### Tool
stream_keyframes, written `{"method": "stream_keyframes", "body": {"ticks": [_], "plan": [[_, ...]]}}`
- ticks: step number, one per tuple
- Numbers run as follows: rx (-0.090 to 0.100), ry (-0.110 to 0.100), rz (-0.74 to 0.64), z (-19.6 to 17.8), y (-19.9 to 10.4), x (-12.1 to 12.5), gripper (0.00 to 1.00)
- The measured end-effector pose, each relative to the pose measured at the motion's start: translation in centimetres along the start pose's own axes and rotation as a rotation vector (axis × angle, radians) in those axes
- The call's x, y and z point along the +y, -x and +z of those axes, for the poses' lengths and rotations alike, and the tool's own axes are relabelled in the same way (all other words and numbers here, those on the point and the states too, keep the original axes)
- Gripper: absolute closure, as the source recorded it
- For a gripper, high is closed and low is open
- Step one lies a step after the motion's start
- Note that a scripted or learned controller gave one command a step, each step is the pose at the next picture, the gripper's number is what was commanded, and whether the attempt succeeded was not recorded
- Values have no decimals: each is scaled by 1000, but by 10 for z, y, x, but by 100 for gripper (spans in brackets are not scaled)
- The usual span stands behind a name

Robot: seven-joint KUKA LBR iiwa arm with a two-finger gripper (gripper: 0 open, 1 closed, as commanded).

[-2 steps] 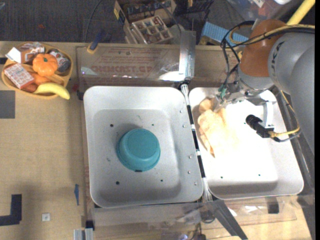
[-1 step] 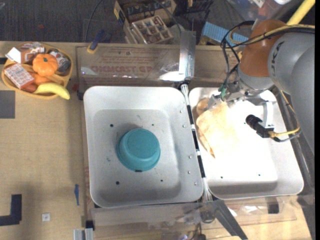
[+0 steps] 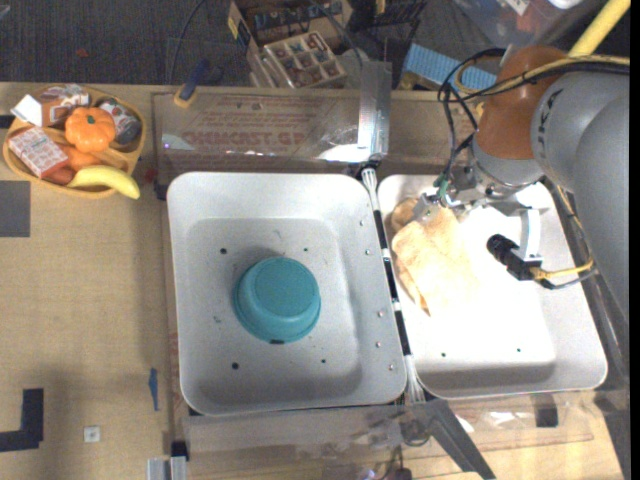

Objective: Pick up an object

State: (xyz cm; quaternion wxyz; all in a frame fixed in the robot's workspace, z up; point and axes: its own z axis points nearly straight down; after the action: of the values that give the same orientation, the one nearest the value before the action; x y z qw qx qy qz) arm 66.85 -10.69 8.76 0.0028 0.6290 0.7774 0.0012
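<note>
The gripper (image 3: pixel 447 196) sits low against the tan cloth (image 3: pixel 428 251), which spreads just below it in the right bin (image 3: pixel 520 363); whether it grips cannot be told. Farther left, a teal bowl (image 3: pixel 278 299) lies upturned.

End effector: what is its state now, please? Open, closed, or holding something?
End effector: it cannot be told. It sits at the top edge of the tan cloth in the right bin.

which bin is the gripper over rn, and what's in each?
The right shallow white bin. The gripper sits at its upper-left corner, beside a crumpled tan cloth. The left shallow white bin contains an upturned teal plastic bowl, apart from the arm.
</note>
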Motion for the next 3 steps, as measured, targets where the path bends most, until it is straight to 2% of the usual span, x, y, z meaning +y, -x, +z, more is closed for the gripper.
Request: {"method": "stream_keyframes", "body": {"ticks": [1,2,3], "plan": [[-2,7,-2,-13,0,2,100],[-2,7,-2,-13,0,2,0],[0,1,-25,-2,-5,1,0]]}}
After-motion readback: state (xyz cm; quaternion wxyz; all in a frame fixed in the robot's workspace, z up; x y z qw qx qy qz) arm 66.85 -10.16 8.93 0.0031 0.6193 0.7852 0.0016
